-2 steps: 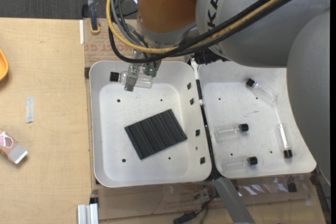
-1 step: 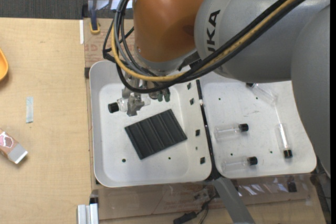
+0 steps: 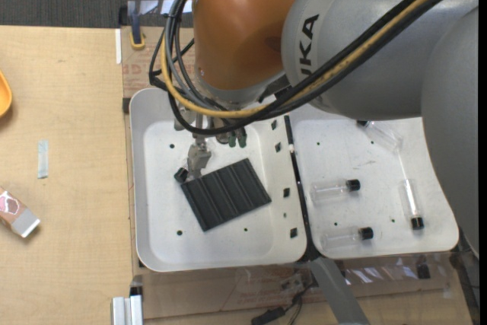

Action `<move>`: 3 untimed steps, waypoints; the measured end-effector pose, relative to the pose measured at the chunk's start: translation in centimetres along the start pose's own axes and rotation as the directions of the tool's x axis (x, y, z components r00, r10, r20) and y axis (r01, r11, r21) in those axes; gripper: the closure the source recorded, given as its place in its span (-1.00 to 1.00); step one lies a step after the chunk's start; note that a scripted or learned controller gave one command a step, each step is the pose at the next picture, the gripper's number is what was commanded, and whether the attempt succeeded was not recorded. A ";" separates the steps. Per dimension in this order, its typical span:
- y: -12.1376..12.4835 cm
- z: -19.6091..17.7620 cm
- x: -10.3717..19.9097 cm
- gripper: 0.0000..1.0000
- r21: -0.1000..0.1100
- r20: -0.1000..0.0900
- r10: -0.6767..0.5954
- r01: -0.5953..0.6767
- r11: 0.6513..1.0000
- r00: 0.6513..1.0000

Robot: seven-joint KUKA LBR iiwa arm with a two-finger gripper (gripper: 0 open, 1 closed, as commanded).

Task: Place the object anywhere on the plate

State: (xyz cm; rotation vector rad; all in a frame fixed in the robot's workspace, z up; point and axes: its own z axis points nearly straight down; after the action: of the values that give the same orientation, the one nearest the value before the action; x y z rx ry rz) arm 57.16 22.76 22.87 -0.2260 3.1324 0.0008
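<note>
A dark ribbed rectangular plate (image 3: pixel 226 194) lies at a slant on the floor of the left white bin (image 3: pixel 152 240). A small black object (image 3: pixel 181 175) sits on the bin floor, touching the plate's upper left corner. My gripper (image 3: pixel 199 161) hangs low under the orange wrist band, just above the plate's upper left edge and right beside the small black object. Nothing can be seen held in it. The wrist and its cables hide the back of the left bin.
The right white bin (image 3: pixel 441 240) holds several clear tubes with black caps (image 3: pixel 352 185). On the wooden bench to the left lie a grey strip (image 3: pixel 42 160), a small wrapped block (image 3: pixel 19 215) and an orange item (image 3: pixel 3 95) at the edge.
</note>
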 end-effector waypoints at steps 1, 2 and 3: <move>-0.6 3.9 -4.7 -1.00 0.000 0.004 -0.711 0.711 0.704 0.704; -1.2 13.7 1.5 -1.00 -0.001 0.001 -0.578 0.578 0.816 0.816; -2.0 1.7 -5.9 -1.00 0.002 0.005 -0.849 0.849 0.529 0.529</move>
State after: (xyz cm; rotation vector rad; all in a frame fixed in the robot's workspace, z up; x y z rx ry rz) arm 63.30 21.68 21.19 -1.7151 2.6244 0.0024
